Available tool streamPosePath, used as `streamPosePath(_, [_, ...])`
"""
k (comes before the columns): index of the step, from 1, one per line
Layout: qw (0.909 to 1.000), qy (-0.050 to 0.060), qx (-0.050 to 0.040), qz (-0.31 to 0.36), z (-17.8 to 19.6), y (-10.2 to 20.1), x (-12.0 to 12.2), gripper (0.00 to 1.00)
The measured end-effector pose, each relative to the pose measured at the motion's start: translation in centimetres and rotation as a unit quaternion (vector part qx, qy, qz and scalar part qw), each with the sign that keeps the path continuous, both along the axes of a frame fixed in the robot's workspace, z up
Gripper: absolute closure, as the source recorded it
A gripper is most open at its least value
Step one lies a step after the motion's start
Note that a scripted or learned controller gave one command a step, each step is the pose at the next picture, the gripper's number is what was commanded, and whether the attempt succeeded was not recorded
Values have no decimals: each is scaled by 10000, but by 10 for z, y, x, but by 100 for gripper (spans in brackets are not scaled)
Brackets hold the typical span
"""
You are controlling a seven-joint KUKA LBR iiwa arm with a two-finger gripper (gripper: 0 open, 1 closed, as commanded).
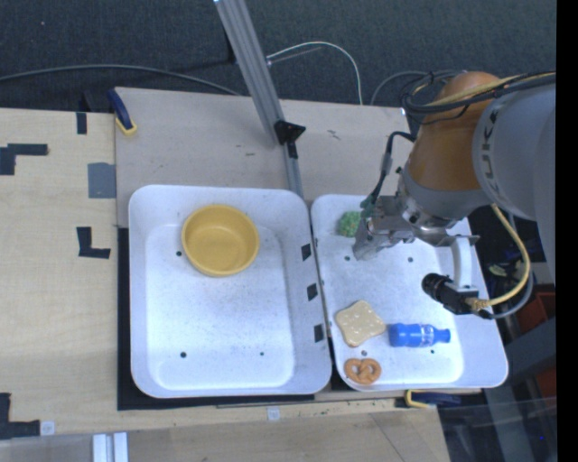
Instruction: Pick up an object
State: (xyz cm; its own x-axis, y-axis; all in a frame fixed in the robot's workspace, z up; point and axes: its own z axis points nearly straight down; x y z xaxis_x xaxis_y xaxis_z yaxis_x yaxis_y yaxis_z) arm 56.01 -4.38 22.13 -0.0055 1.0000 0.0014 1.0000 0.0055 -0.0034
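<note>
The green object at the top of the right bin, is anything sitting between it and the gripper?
Nothing visible does. The green object lies at the right bin's upper left corner, and the gripper hangs just beside it, with bare bin floor between them.

**Bench fixtures and surroundings**

A pale wooden bench [54, 298] carries a lighter board [199, 144], on which two shallow white bins sit side by side, the left bin [144, 298] touching the right bin [492, 361] along one rim. A grey metal pole [257, 77] slants down from the top edge to a black bracket [289, 133] near the board's far edge. A blue and yellow clamp [122, 113] grips the board's far left corner. Black tape marks [88, 244] and a grey patch [102, 179] lie on the bench at left. A thin cable [325, 50] loops over dark flooring [361, 27] beyond the far edge.
</note>
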Motion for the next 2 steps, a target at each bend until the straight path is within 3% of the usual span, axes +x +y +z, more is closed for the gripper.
streamPosePath(2, [10000, -8, 3, 11, 17, 110, -9, 100])
